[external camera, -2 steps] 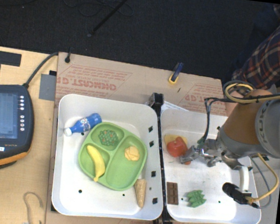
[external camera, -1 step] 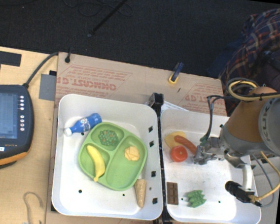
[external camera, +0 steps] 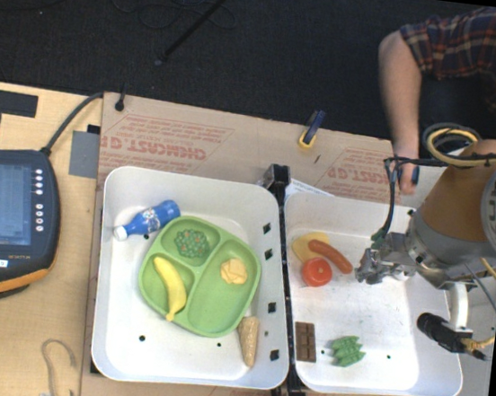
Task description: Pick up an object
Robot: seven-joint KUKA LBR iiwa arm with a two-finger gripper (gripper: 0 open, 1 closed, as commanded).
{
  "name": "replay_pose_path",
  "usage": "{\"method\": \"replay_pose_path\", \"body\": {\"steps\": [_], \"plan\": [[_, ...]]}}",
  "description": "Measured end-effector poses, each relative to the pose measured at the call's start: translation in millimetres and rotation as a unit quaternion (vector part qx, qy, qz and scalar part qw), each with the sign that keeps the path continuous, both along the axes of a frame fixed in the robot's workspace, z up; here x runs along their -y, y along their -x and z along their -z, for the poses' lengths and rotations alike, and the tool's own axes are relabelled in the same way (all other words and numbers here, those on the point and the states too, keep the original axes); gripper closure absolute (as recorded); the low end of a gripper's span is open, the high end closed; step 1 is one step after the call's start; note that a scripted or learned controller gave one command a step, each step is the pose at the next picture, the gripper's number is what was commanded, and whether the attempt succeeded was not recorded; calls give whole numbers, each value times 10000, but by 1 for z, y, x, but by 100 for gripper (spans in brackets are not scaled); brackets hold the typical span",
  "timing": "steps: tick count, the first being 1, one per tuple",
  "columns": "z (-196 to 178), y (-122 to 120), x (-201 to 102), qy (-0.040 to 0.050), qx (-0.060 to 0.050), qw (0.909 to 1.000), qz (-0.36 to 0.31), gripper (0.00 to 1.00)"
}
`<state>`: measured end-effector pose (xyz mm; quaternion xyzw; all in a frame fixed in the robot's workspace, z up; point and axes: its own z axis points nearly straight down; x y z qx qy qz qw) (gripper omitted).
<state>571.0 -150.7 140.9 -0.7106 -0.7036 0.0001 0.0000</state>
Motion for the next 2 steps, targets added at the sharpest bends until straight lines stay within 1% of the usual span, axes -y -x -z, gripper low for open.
{"method": "replay_pose_path", "body": {"steps": [1, 2], "plan": [[-61, 1, -4, 1, 8, 10000, -50, 100], [-88, 1, -3, 0, 4, 10000, -47, 100]]}}
